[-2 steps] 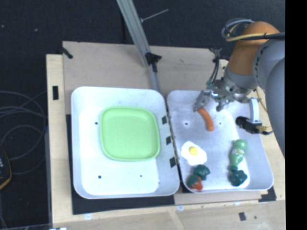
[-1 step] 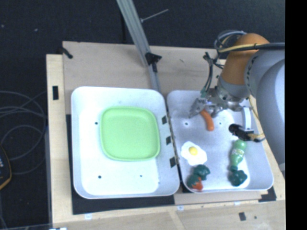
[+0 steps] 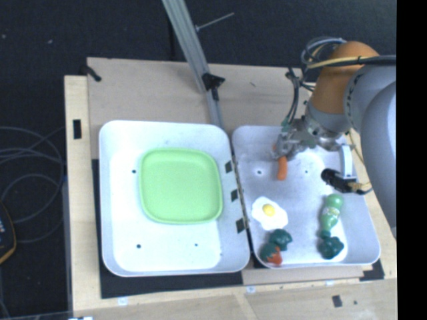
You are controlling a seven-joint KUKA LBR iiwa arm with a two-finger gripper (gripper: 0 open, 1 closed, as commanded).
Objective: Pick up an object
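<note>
While I watch through the overhead camera view, the two-finger gripper [image 3: 285, 149] sits low in the right-hand shallow white bin [image 3: 303, 252], with a small orange carrot-shaped toy [image 3: 282, 168] hanging just under its tip; the top of the toy seems pinched there, though I cannot tell for sure that it is between the fingers or clear of the bin floor. By my judgement the pick is at the grasp stage, with the lift unproven. A fried-egg toy [image 3: 269, 213], green vegetable toys [image 3: 330, 229] and a flat green plate [image 3: 181, 185] in the left bin lie untouched.
</note>
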